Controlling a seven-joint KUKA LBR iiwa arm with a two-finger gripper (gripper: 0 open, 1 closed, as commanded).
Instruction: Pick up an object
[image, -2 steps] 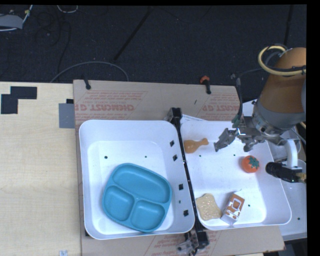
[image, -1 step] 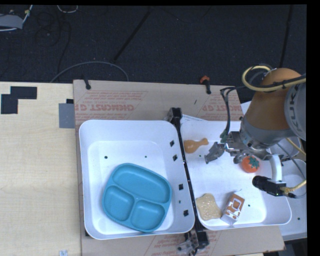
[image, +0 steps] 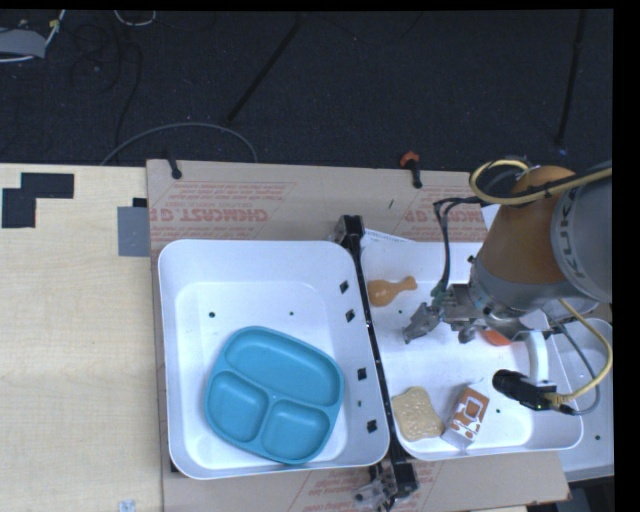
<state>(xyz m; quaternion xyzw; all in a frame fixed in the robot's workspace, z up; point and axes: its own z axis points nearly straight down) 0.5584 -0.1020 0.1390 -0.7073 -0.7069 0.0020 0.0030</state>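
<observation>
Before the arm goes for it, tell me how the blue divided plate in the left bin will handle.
The blue divided plate looks like rigid moulded plastic, probably light. It lies flat and wide, so it probably slides rather than tips. Its low rim may offer the gripper little to pinch.

The large rounded grey arm housing (image: 592, 245) carries pale raised lettering on its side, cut off at the frame edge. Below it sits a broad orange band (image: 520, 235), smooth and matte, shaped like a tapered collar. A looped yellow cable (image: 497, 175) curls over the top of that collar, with thin black wires running down beside it (their ends are lost among the hardware). Under the band is a grey metal wrist block, and from it juts the dark, angular two-finger gripper (image: 421, 326). More yellow and white cabling (image: 597, 365) loops lower down.
</observation>
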